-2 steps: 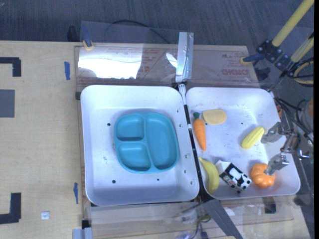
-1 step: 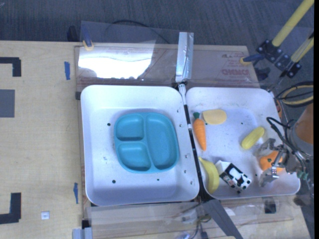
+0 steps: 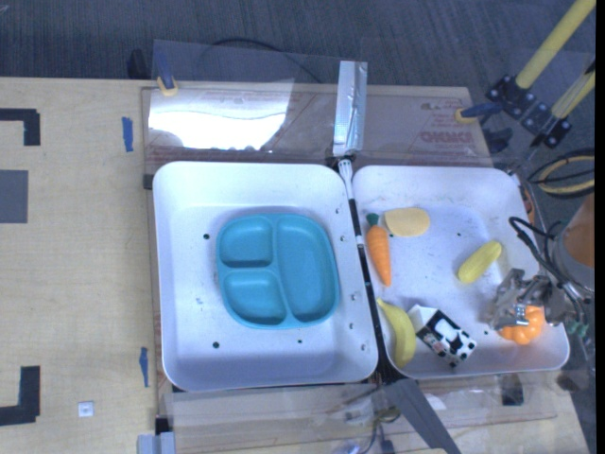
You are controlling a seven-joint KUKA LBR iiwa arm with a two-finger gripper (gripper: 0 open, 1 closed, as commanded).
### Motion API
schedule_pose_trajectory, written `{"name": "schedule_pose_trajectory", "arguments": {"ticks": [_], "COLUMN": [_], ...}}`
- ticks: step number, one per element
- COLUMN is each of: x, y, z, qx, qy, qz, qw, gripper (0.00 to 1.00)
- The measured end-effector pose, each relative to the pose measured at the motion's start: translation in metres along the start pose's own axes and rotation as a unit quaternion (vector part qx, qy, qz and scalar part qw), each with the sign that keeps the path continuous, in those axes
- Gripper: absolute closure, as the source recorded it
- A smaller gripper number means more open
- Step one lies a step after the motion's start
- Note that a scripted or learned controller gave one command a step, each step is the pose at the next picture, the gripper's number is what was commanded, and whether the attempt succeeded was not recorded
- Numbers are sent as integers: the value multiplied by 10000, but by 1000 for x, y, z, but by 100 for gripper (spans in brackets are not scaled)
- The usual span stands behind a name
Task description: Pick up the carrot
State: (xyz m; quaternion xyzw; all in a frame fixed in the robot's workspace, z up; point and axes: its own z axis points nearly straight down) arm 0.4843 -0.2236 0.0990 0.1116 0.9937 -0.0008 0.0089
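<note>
On the pale wooden bench (image 3: pixel 76 253), the right white bin (image 3: pixel 444 183) holds the small orange carrot (image 3: pixel 379 253) at its left wall; the gripper (image 3: pixel 518 303) hovers far right over an orange fruit (image 3: pixel 523 325), finger state I cannot tell, risking the wrong grab

Wooden bench (image 3: pixel 66 282) under 2 white bins (image 3: pixel 180 253)

Two white bins (image 3: pixel 180 253) (image 3: pixel 492 185); one blue tray (image 3: pixel 279 270); one carrot (image 3: pixel 379 252); one banana (image 3: pixel 398 330).
</note>
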Motion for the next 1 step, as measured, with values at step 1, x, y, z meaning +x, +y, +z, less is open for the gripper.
{"name": "schedule_pose_trajectory", "arguments": {"ticks": [1], "x": [-29], "y": [11], "z": [-101], "qx": [10], "qy": [21], "qz": [488], "qw": [9988], "gripper": [100]}}
